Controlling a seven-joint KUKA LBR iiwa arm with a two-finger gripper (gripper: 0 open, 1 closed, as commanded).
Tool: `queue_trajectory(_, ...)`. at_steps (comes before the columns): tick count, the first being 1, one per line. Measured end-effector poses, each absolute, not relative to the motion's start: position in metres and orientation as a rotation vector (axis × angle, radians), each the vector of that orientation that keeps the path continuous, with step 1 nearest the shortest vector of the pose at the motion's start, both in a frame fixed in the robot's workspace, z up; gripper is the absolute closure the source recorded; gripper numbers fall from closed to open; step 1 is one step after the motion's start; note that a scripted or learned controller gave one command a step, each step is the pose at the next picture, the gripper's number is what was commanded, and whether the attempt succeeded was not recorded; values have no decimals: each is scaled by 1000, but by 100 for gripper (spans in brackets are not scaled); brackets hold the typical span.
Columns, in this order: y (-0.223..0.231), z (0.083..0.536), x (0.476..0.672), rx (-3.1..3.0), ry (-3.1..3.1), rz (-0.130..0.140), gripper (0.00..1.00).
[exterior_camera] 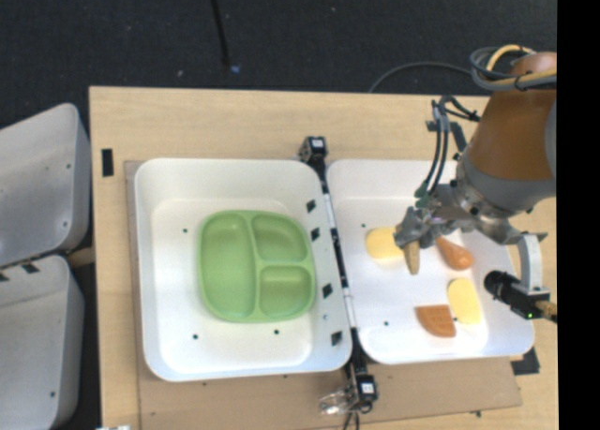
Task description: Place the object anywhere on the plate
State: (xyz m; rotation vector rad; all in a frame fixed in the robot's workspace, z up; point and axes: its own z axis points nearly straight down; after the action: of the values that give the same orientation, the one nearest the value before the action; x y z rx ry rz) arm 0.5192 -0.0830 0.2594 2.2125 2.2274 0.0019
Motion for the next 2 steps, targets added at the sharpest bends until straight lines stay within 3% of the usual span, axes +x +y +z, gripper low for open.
queue_trajectory(2,15,264,549,2212,2230,4,100)
